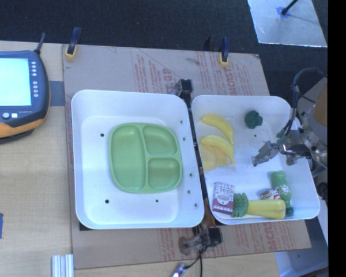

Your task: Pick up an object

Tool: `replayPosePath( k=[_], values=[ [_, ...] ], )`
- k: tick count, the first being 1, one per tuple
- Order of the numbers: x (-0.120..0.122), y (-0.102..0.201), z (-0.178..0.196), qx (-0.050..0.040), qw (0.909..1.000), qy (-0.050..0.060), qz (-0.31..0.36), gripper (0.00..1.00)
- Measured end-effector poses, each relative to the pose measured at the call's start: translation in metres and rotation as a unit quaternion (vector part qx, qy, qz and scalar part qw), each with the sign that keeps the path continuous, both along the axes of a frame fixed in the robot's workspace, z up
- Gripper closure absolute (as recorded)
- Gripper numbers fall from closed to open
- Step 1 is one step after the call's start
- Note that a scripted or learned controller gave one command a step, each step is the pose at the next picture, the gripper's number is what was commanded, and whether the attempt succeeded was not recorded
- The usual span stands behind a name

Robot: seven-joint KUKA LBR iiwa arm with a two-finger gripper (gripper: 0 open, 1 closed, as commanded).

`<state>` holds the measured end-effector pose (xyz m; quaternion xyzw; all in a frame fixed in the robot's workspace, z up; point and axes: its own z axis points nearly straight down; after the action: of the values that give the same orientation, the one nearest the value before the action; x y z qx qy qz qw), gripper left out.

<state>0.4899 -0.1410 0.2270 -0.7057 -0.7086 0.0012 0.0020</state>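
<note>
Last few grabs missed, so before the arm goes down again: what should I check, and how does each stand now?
1. Gripper inside the right white bin: ok.
2. Nothing held between the jaws: ok.
3. Jaws directly over an object: not ok, bare bin floor below.
4. Nearest targets, dark green round toy and green bottle, apart from neighbours: ok.
5. Height above the floor: cannot tell.

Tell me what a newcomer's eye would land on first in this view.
First comes the green divided plate, lying alone in the middle of the left bin. Next is the colourful clutter in the right bin: yellow bananas by its left wall, a dark green broccoli near the top, a corn cob along the bottom edge. The robot's hand hovers over that bin's right half.
</note>
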Motion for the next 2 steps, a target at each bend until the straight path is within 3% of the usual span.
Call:
replayPosePath(
  k=[1, 2],
  values=[
    [0.047, -0.009, -0.026, -0.001, 1.0, 0.0, 0.001, 0.0],
    [0.128, 0.016, -0.042, -0.0009, 1.0, 0.0, 0.001, 0.0]
  ],
)
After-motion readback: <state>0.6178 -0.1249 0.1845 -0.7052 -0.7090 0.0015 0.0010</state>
